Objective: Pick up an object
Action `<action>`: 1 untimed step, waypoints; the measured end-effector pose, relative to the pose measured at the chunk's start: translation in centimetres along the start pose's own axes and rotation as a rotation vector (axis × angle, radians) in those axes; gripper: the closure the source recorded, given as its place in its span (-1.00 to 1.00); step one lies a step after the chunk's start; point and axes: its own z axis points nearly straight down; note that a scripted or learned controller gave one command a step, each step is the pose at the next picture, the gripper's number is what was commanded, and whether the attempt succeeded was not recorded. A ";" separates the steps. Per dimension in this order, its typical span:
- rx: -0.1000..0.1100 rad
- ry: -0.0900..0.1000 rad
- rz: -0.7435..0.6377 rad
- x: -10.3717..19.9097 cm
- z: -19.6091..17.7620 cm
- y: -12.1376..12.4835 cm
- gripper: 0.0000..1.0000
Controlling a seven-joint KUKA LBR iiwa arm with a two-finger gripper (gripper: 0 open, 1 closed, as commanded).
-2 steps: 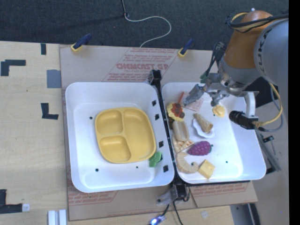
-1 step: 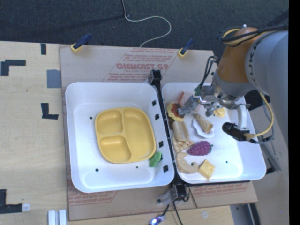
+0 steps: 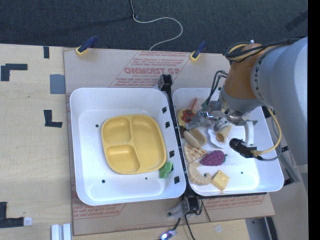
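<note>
Where toy food crowds, fingers [image 3: 212,118] perhaps touching a cone [image 3: 223,131].

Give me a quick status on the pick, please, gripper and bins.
Gripper low over right bin, grip state unclear. Toy food piled beneath: purple grapes, cheese wedge. Yellow divided plate in left bin.

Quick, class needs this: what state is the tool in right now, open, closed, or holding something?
Tool: cannot be told; it sits low in the right bin above the toy food.
</note>
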 end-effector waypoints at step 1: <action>-0.006 -0.001 -0.001 0.0 1.0 0.1 -1.00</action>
